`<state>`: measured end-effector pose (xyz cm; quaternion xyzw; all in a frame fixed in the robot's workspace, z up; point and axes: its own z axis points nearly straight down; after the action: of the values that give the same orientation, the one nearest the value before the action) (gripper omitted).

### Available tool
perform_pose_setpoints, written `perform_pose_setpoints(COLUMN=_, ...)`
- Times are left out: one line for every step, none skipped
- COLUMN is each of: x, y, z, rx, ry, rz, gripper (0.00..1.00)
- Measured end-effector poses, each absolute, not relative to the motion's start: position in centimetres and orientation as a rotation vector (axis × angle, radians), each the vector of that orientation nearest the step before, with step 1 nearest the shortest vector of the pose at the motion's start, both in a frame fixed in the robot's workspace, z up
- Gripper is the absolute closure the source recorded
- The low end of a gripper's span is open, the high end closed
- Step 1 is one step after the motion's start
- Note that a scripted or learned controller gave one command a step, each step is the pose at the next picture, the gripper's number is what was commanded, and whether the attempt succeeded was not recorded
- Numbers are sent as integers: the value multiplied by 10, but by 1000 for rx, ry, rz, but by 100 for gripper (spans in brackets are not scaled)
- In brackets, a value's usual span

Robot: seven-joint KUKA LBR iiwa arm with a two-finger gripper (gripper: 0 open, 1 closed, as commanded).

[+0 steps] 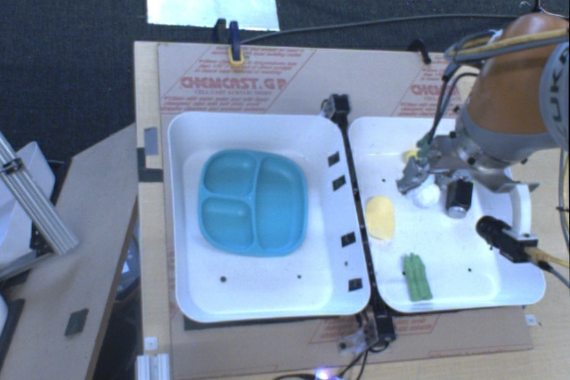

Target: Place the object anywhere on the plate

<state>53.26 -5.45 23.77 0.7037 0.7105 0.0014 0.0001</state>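
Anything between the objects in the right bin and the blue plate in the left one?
Yes: the raised rims where the two white bins meet, with black clips along the seam, separate the pale yellow object and green ridged object from the blue sectioned plate. Anything carried must be lifted over.

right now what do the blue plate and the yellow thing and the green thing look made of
Blue plate: likely moulded plastic, smooth with a soft sheen, divided into three compartments. Yellow thing: matte, rounded, possibly foam or soft plastic; hard to tell. Green thing: ridged, dull, perhaps plastic toy food.
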Motion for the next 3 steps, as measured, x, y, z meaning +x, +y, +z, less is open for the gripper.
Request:
perform_pose_setpoints(x=524, y=0, z=242, rx=2210, ry=2234, rz=4, gripper=100)
perform_pose_setpoints(x=523, y=47, z=229, rx=2212, ry=2233, rz=2, gripper=100)
perform_pose_setpoints(x=520, y=105, z=218, rx=2211, ry=2234, rz=2, gripper=100)
